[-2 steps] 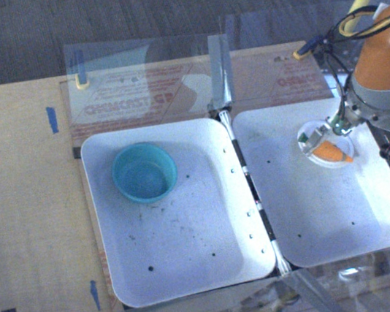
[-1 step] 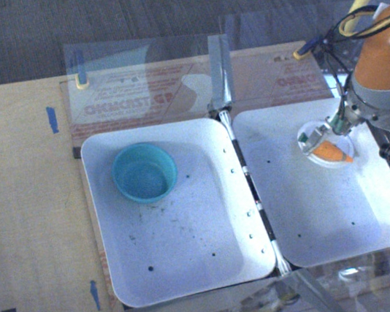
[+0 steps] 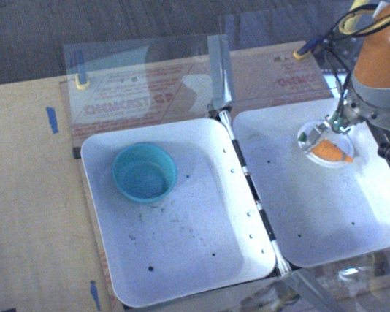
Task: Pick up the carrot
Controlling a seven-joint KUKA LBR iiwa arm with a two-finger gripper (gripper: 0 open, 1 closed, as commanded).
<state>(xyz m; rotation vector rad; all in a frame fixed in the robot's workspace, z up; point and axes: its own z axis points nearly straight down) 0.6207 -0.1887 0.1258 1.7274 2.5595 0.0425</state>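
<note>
From my screen I see the two white bins side by side on the bench. The left bin (image 3: 198, 262) carries a teal bowl (image 3: 144, 171), which stands upright in its far-left part, well apart from anything else. The right bin (image 3: 341, 231) is where the arm (image 3: 380, 65) reaches in from the right, its orange band showing just above the wrist.

The carrot (image 3: 330, 152) lies in the far-right part of the right bin, a small orange piece near the bin's right wall. The gripper (image 3: 323, 139) sits directly at it, touching or nearly touching the carrot's far side, with the pale, shiny gripper parts curving around the orange piece on its left and far edges. I cannot tell from this slanted look down whether the end effector is open or closed, and I cannot say that the carrot is held; it looks to be resting on the bin floor under the tool.

A divider strip (image 3: 247, 180) runs between the two bins from far to near. Beyond the bins, on the far side, a clear sheet (image 3: 139, 87) stands over the cardboard backing. Dark cables (image 3: 350, 18) loop near the arm at the far right.
</note>
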